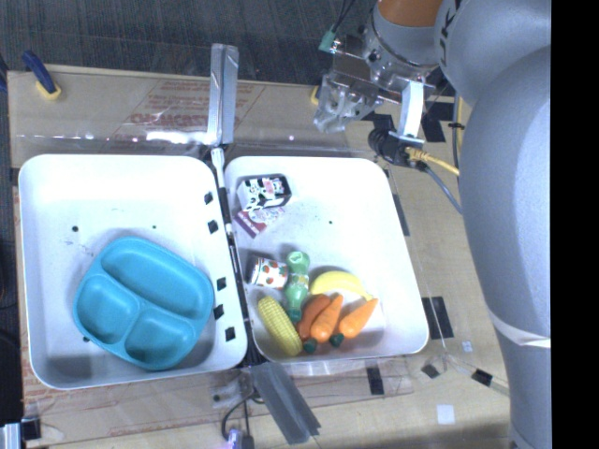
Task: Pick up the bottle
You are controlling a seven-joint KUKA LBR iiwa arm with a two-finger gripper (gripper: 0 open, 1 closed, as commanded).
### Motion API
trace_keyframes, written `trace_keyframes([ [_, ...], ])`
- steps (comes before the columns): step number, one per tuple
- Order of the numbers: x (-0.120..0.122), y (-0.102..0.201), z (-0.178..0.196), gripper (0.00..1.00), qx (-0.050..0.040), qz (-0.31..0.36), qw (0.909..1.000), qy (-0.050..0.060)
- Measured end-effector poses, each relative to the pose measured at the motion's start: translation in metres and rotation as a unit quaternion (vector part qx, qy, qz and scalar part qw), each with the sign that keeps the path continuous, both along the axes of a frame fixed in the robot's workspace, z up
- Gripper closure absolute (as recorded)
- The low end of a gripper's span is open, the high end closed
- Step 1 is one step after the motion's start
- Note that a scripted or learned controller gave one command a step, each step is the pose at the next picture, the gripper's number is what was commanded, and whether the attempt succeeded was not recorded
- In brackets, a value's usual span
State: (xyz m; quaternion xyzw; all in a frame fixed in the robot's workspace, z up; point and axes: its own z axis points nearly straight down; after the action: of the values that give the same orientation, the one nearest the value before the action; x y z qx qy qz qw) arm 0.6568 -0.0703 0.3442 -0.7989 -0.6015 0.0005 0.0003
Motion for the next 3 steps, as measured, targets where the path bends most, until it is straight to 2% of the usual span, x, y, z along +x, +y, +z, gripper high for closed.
trace_keyframes([
  [1, 0.0, -0.046, 0.099, 1.0, -0.0003, 0.001, 1.0, 0.0],
  [2, 0.0, -0.094, 0.098, 1.0, -0.0007, -0.038, 0.9993, 0.0],
  [3, -0.001, -0.04, 0.078, 1.0, -0.0001, -0.089, 0.9961, 0.003],
])
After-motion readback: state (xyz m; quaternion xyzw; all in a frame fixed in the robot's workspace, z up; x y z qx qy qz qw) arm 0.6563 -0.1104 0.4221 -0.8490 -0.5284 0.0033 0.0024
